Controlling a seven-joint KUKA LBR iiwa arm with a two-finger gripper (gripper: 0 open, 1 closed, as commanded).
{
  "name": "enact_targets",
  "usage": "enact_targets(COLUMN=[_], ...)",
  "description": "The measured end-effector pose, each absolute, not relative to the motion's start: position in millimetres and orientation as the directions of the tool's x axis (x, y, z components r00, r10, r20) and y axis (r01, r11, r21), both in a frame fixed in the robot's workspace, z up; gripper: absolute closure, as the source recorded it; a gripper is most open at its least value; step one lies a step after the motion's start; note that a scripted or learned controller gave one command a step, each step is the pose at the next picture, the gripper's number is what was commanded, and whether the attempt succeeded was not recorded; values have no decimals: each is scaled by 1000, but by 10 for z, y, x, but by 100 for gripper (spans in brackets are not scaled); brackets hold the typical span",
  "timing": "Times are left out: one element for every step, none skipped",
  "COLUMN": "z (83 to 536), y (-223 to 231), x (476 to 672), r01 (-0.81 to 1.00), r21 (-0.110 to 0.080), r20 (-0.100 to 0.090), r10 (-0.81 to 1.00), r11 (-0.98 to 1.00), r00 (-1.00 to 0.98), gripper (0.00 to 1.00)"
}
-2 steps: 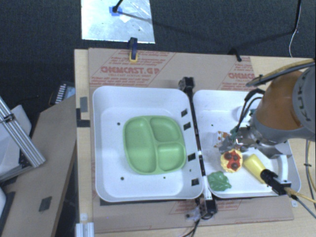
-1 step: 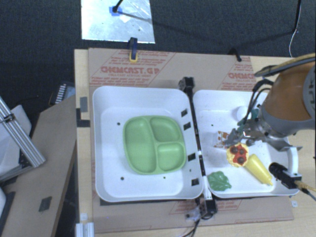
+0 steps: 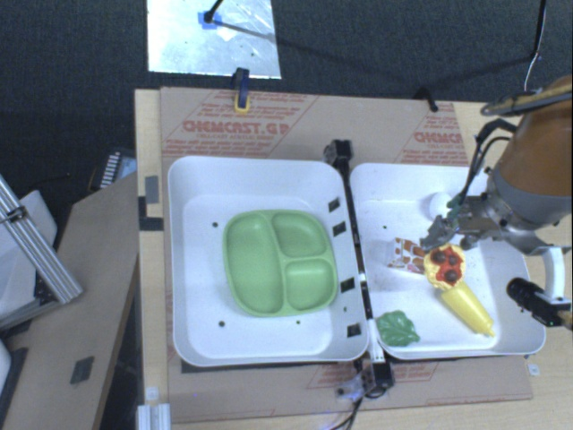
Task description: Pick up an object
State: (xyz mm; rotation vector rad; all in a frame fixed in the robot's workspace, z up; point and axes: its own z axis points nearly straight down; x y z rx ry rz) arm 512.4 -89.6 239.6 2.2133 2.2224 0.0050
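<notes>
A dark carpeted floor [image 3: 376,34] fills the top of the frame, with a shiny silver sheet [image 3: 213,25] lying on it at upper left. Below it sits the bench [image 3: 295,119], a brown board printed with red lettering, and a yellow clamp [image 3: 242,92] grips its upper edge. Two white bins lie side by side on it. The left bin [image 3: 192,240], in the frame's middle, holds one green plate [image 3: 277,262] with three compartments. The right bin [image 3: 385,195] holds four things: one green leafy lump [image 3: 397,329] at its lower left corner, one brown-and-white patterned packet [image 3: 407,254] near the middle, one yellow cone-shaped toy [image 3: 461,296] with a red and dark top, pointing toward lower right, and one white ball [image 3: 437,203] higher up. The tool [image 3: 448,231] hangs over the cone's red end, beside the packet; whether it is open or closed I cannot tell. The grey arm [image 3: 528,182] enters from the right edge.
</notes>
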Motion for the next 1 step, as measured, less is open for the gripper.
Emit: enact_targets(z=[2331], y=[-414], x=[5157], r01=[1000], r21=[2], r20=[2], r10=[1000], r11=[9], r00=[-9], gripper=[100])
